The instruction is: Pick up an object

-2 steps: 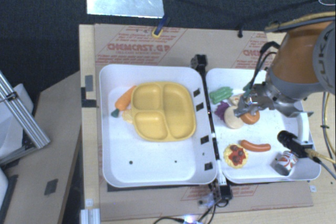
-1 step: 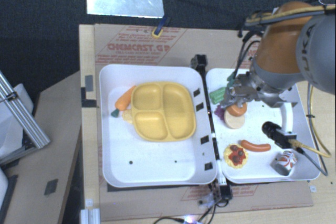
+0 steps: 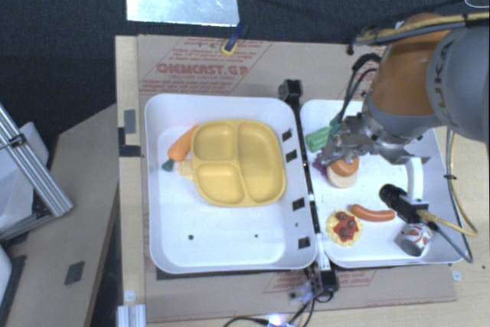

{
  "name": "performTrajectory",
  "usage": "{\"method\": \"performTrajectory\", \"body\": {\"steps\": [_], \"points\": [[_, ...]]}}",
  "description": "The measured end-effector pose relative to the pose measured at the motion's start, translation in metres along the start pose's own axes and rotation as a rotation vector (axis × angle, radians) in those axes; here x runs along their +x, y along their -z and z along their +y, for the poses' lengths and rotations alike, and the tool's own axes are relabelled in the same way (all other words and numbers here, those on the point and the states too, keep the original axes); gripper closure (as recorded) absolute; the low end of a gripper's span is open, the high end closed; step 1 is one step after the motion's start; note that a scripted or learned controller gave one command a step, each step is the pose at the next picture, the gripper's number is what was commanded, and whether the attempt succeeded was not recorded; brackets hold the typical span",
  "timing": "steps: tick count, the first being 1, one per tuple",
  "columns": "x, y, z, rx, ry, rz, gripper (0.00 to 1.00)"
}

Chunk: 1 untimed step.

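Observation:
My gripper (image 3: 339, 155) hangs low over the upper left of the right bin (image 3: 375, 247), directly above a small round tan and orange toy food (image 3: 343, 174), and seems to touch its top. A green toy piece (image 3: 317, 138) lies just to the gripper's left, against the bin's wall. In front of the gripper lie a toy sausage (image 3: 372, 213) and a little round pizza (image 3: 344, 227). A small can (image 3: 413, 239) rests in the bin's front right corner.
The left bin (image 3: 230, 237) holds a yellow divided plate (image 3: 233, 165), with an orange carrot (image 3: 182, 143) at its upper left edge. The divider between the bins runs just left of the gripper. The arm's grey and orange body covers the right bin's back right.

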<state>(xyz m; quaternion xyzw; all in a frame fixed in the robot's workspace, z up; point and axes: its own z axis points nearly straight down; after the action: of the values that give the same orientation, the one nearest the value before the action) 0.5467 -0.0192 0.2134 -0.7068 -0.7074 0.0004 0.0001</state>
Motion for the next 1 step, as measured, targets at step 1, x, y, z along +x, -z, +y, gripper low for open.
{"method": "performTrajectory", "body": {"steps": [1], "points": [[0.0001, 0.0020, 0.0035, -0.003, 0.002, 0.001, 1.00]]}}
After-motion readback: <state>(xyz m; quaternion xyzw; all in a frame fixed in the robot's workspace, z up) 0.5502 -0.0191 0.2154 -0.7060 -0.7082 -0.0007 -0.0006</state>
